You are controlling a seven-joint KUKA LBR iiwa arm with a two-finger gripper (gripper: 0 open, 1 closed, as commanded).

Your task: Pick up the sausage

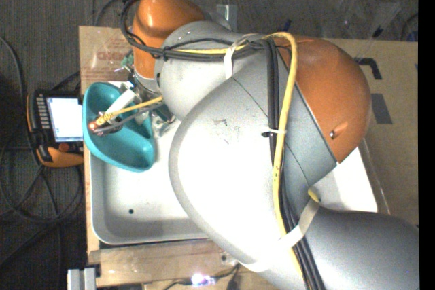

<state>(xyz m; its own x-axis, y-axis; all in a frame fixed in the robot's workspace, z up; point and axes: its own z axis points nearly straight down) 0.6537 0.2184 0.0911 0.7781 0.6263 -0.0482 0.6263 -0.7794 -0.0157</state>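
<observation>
Grey arm (272, 166) hides most of the white bin (122, 214), the gripper (139, 88) down beside a teal bowl (122, 139), so its state and the sausage's place cannot be told; judged mid-reach, needing a clear sighting first.

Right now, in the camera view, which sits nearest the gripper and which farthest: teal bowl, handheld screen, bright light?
1. teal bowl, just beside the gripper.
2. handheld screen, off the bench's left side.
3. bright light, at the bottom edge.
</observation>
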